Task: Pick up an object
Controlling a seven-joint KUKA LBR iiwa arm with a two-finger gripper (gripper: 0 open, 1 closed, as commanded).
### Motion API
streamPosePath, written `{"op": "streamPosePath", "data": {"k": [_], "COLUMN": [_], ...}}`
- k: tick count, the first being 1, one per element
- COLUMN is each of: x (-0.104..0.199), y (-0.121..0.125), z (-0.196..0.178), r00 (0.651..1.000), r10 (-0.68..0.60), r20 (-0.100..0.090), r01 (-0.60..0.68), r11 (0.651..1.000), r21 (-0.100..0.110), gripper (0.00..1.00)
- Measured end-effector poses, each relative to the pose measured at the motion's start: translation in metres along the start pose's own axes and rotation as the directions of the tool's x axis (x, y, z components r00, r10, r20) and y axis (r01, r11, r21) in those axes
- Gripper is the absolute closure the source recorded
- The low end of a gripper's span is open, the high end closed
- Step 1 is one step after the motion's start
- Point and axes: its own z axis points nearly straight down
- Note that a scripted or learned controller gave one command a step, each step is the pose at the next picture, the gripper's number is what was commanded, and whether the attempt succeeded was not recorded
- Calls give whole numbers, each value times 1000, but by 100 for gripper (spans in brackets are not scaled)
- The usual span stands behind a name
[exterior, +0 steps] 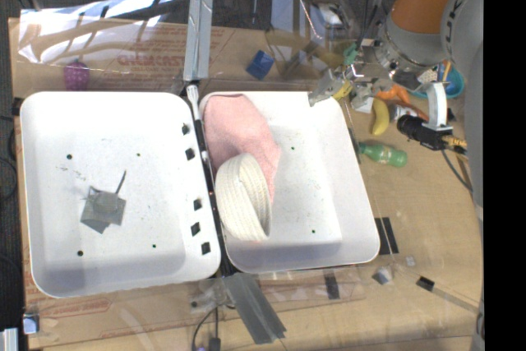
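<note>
A pink cloth (238, 136) lies along the left side of the right bin (329, 201). A white coiled rope-like bundle (243, 197) rests on its lower end. A flat grey scrap (103, 210) sits in the left bin (49, 136). My gripper (330, 86) hangs over the right bin's far right corner, clear of the cloth and the bundle. I see nothing held in it.
Outside the bins, to the right, lie a yellow banana-shaped toy (380, 119), a green bottle (384, 154) and cables. A blue block (260, 64) and clear plastic pieces sit behind the bins. A purple item (76, 76) is at the far left.
</note>
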Motion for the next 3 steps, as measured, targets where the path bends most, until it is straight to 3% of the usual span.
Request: {"op": "streamPosePath", "data": {"k": [1,2,3], "x": [67,47,47], "y": [-27,-11,-11], "z": [124,192,192], "r00": [990,977,977], "r10": [-138,-213,-213], "r20": [0,0,1], "r01": [138,213,213], "r11": [990,977,977], "r21": [1,-5,-5], "gripper": [0,0,0]}}
